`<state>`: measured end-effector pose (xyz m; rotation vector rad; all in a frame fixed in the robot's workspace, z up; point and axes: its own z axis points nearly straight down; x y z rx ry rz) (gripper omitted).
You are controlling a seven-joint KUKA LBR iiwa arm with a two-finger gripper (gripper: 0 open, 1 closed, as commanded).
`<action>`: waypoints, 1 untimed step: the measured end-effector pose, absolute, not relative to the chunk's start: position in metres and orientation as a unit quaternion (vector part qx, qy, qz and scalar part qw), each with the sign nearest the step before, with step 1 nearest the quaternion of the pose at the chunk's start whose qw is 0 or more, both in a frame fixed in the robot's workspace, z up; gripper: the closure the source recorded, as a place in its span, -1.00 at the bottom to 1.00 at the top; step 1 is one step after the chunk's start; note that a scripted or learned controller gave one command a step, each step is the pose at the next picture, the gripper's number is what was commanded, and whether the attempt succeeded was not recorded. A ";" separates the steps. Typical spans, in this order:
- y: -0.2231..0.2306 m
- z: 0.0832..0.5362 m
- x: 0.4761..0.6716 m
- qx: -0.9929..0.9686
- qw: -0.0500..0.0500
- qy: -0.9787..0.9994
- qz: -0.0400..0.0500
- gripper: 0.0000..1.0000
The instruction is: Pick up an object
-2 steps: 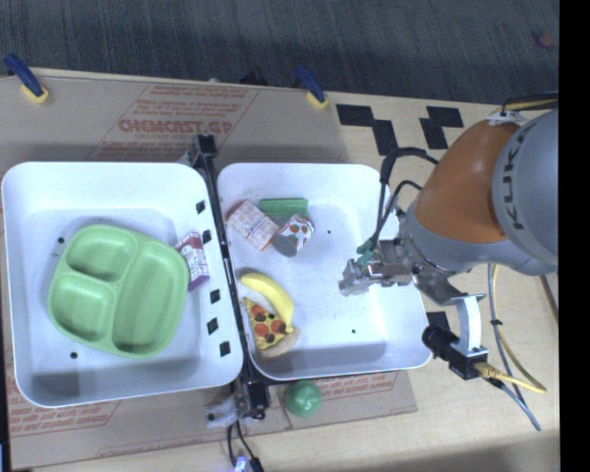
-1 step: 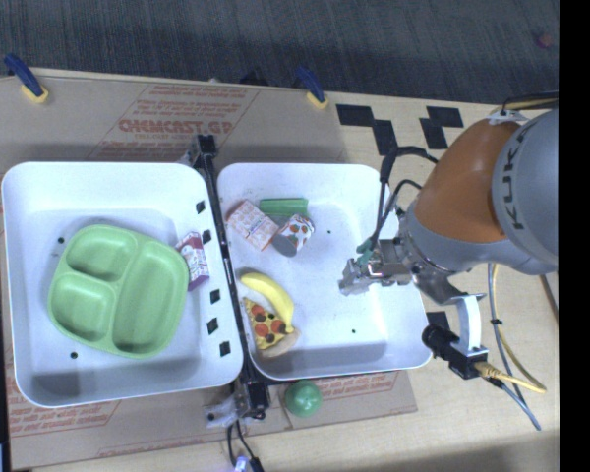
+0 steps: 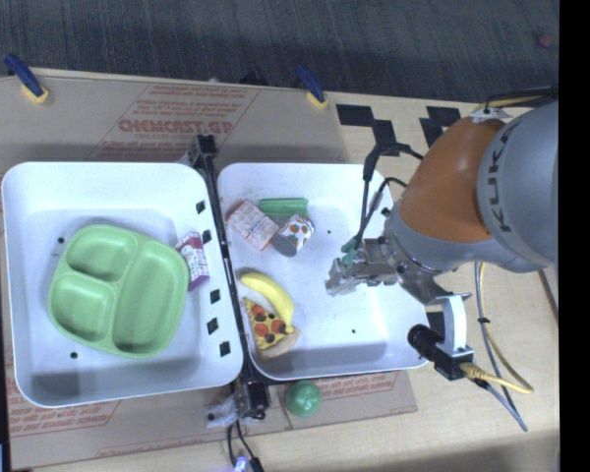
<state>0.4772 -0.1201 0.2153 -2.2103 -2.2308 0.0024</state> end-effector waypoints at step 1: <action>-0.167 0.194 0.481 -0.705 0.001 -0.709 0.001 1.00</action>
